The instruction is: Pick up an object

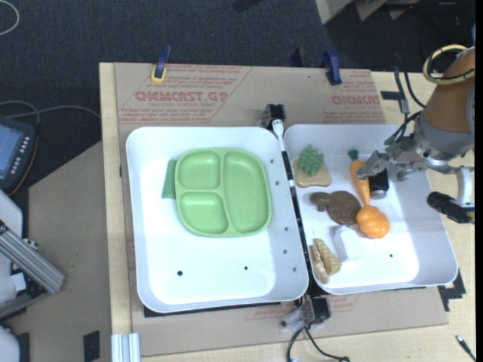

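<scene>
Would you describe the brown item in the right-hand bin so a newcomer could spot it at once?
Take the right-hand white bin. Near its middle lies a flat brown piece. It is the only dark brown thing there, just left of the round orange item.

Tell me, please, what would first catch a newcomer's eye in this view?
The green divided plate lies near the middle of the left bin. The right bin holds a cluster of small toy foods, and the gripper hangs over them, right beside the bright orange carrot.
</scene>
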